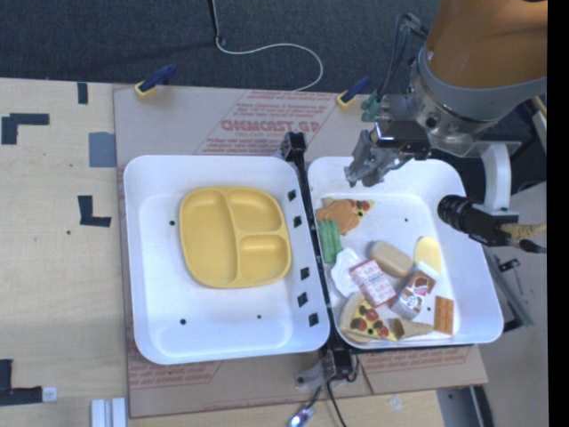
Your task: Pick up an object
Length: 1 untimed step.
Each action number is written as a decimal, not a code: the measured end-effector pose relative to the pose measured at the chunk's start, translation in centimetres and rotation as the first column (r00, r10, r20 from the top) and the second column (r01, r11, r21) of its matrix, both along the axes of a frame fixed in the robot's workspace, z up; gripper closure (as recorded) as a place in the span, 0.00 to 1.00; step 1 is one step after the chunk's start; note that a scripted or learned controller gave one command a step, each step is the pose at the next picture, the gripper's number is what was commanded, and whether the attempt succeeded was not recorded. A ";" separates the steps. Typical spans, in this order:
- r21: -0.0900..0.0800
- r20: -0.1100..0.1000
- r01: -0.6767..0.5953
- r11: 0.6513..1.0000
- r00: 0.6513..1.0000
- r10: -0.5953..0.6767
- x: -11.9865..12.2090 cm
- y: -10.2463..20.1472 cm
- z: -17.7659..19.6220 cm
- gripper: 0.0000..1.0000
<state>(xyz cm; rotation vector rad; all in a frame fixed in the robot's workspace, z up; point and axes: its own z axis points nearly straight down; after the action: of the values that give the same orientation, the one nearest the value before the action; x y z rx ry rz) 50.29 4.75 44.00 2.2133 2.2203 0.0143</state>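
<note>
Arm: grey metal body with a broad orange band (484,20), reaching in from the right above the right bin's far edge.
End effector (366,174): dark, angular metal, hanging over the far left corner of the right bin; whether it is open or closed, I cannot tell; nothing shows between it and the toys below.
Left bin (151,327): shallow white plastic with rounded corners and a smooth matt floor.
Plate (236,237): yellow plastic, rounded square, moulded into three compartments, lying flat in the left bin.
Right bin (471,323): same white plastic, touching the left bin along a black divider.
Pizza slice (345,212): orange-brown wedge with red dots, just below the end effector, near the bin's far left.
Green piece (329,240): ribbed, elongated, lying beside the divider.
Bread roll (391,258): tan, smooth, oblong, in the middle of the pile.
Packet (372,280): white with red print, flat, touching the roll.
Yellow piece (428,254): smooth, curved, at the right of the roll.
Second pizza slice (369,320): yellow wedge with red spots, against the near wall.
Desk: brown cardboard sheet (258,127) with red print under both bins, held by blue and yellow clamps.
</note>
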 end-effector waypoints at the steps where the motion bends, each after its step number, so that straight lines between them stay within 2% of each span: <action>1: -0.003 -0.017 -0.001 1.000 1.000 0.001 -2.1 4.0 -5.2 1.00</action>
<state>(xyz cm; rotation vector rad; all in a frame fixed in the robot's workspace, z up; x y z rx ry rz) 48.23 8.75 38.78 2.2193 2.2289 -0.0076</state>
